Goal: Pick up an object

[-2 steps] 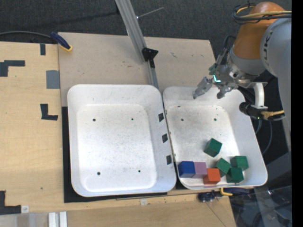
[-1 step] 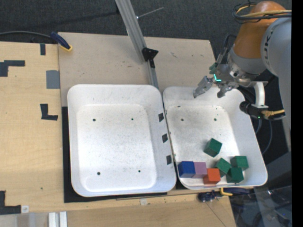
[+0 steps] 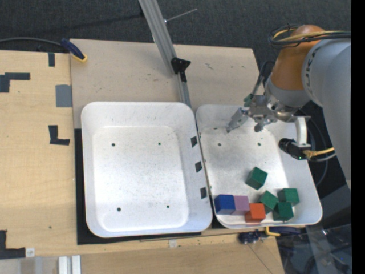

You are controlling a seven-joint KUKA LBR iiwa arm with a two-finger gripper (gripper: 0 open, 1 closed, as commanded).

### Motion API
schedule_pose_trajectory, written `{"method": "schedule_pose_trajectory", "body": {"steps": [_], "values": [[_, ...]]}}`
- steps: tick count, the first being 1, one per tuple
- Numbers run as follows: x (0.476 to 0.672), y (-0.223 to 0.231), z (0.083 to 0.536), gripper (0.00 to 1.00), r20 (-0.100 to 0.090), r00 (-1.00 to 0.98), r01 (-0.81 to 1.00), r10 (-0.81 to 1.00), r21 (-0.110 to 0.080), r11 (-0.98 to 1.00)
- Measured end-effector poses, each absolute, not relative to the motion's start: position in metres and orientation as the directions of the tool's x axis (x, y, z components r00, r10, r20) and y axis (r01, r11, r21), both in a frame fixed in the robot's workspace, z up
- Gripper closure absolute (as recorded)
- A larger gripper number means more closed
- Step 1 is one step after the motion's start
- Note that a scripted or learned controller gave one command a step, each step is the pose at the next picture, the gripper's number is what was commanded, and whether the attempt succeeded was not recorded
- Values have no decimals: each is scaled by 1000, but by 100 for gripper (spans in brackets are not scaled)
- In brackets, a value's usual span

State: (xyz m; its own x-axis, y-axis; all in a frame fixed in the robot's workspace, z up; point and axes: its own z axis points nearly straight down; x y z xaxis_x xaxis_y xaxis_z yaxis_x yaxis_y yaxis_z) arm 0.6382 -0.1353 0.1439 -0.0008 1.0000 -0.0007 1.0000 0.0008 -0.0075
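The likeliest thing to go for is the lone green block point(image 3: 256, 177), sitting a little tilted on the floor of the right bin point(image 3: 228, 153), apart from the rest with bare white around it on every side. It looks like a small painted wooden or foam cube: light, stiff, flat-faced, nothing that would crush, though smooth paint could let it slip if it is pinched on a corner, so I'd say take it across two opposite flat faces, with the fingers turned to match its tilt. The others would be harder to get at, I reckon: a blue block point(image 3: 224, 204), a lilac block point(image 3: 241, 204), an orange block point(image 3: 256, 212) and three more green blocks point(image 3: 283, 203) are huddled touching one another along the bin's near wall, leaving little room for fingers to slide in between. The gripper point(image 3: 248, 122) hangs over the far end of the same bin, well apart from all the blocks, its two fingers spread wide with nothing between them. The left bin point(image 3: 91, 124) lies alongside, the two rims touching.
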Motion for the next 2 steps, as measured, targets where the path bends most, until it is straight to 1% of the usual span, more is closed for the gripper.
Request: {"method": "schedule_pose_trajectory", "body": {"steps": [1,2], "values": [[636,-134,89,0,0,-1,1000,1000,-7,1],[638,-133,103,100,0,-3,1000,1000,-2,3]]}}
